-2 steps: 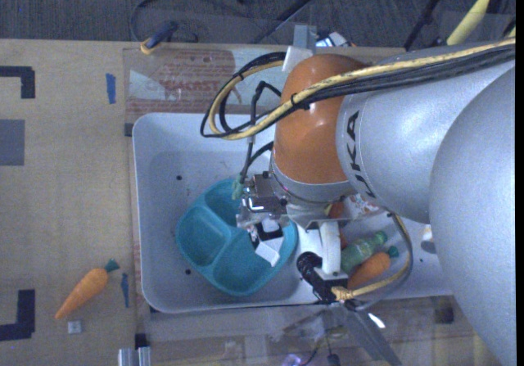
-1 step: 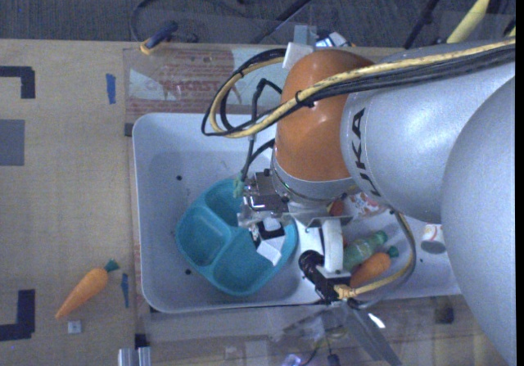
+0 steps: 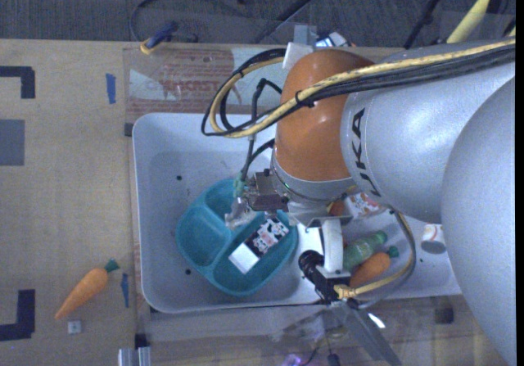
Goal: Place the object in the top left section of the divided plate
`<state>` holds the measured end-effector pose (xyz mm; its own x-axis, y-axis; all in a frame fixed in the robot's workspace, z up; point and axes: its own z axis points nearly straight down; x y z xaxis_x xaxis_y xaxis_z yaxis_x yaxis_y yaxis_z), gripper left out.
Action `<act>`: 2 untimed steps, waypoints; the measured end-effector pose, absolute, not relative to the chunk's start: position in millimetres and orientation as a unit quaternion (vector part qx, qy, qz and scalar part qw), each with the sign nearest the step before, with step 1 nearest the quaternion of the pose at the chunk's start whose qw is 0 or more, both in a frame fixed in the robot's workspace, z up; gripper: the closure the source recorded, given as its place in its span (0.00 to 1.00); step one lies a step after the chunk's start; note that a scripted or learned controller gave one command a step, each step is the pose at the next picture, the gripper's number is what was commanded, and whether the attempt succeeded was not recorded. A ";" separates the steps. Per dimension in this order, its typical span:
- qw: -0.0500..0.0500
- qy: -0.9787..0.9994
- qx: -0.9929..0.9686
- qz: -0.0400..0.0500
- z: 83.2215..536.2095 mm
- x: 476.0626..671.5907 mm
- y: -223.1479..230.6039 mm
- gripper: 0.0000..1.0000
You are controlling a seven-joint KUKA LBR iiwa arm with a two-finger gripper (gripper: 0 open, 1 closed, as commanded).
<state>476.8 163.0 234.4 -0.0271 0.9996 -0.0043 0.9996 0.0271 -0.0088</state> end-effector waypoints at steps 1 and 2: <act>0.000 -0.568 -0.823 0.002 350.4 478.3 195.1 0.00; 0.000 -0.448 -0.894 0.002 394.1 543.7 160.4 0.00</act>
<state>543.7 160.4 394.1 0.5980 0.8015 -0.0042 0.8015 -0.5980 -0.0020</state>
